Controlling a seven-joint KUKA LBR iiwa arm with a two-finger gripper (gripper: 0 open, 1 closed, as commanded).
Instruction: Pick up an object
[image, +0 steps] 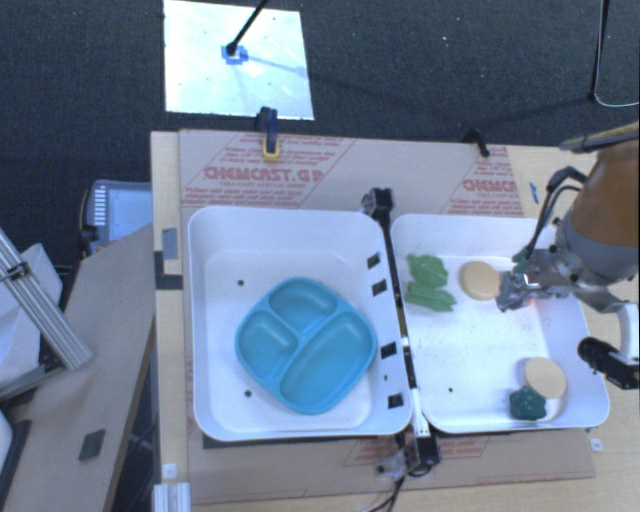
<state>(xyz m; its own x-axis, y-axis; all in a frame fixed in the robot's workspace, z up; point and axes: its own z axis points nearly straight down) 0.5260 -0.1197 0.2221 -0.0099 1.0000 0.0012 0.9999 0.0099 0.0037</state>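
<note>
In the right bin (470, 405) lie two green leafy pieces (428, 281) at the upper left, a tan round cookie (480, 280) beside them, another tan round piece (546, 376) at the lower right and a dark green lump (528, 404) touching it. My gripper (514, 291) hangs low over the right bin, just right of the upper tan cookie and close to its edge. I see nothing held in it.
A blue sectioned plate (303, 344) lies in the left bin (225, 260). A black divider with clips (392, 310) runs between the bins. The arm's grey body with its orange band (610, 215) overhangs the right bin's far right side.
</note>
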